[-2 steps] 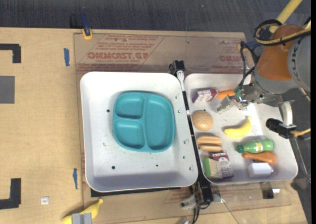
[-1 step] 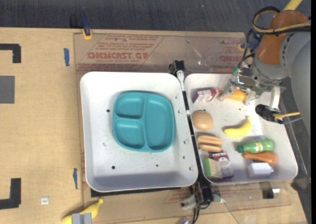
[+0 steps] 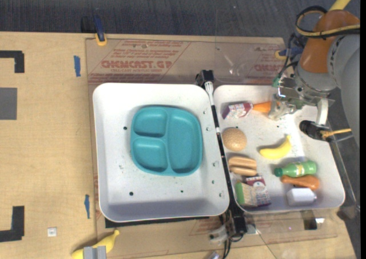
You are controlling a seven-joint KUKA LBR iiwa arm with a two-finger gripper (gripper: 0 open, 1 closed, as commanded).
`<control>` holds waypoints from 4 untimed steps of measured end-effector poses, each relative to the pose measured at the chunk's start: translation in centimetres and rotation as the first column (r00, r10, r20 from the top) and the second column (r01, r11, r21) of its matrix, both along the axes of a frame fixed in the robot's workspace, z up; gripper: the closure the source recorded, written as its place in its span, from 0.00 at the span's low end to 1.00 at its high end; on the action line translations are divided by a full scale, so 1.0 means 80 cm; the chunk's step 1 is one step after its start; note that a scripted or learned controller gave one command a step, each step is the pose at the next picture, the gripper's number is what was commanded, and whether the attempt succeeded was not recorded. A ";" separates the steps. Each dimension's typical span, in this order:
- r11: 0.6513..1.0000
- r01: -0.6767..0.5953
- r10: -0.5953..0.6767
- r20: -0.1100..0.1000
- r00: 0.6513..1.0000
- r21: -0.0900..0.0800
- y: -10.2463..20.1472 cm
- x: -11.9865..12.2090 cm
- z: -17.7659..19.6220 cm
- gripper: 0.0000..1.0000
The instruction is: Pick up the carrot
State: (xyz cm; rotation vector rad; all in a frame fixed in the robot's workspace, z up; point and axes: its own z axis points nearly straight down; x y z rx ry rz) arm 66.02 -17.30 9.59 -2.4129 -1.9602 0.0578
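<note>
Carrot (image 3: 262,107) lay in the upper part of the right bin (image 3: 337,186), right of centre in the frame, its orange tip pointing left toward a purple-and-white packet (image 3: 238,109) just beside it. We saw the gripper (image 3: 281,108) at the carrot's right end, touching or covering it, but we could not tell how the gripper was set, nor whether the carrot was truly caught in it. The arm (image 3: 329,46), grey with its orange band, came in from the upper right of the frame above the bin's top edge. Below the carrot, at the bin's left side, sat a round bun (image 3: 234,138), and under it a hot dog (image 3: 242,165). A banana (image 3: 275,149) lay near the middle of the bin, well apart from the carrot. Toward the lower right we noted a green bottle (image 3: 295,169), with a second orange piece (image 3: 304,182) touching its lower edge and a white block (image 3: 301,196) just below that. A small carton (image 3: 254,190) rested at the bin's lower left. The left bin (image 3: 108,155), filling the middle of the frame, held a teal divided tray (image 3: 167,140). Both bins stood side by side on a brown board (image 3: 46,138), and a yellow object (image 3: 98,246) lay at the frame's lower left edge.
</note>
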 end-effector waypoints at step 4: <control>0.991 0.132 -0.132 0.028 0.991 -0.010 0.014 -0.004 0.004 0.00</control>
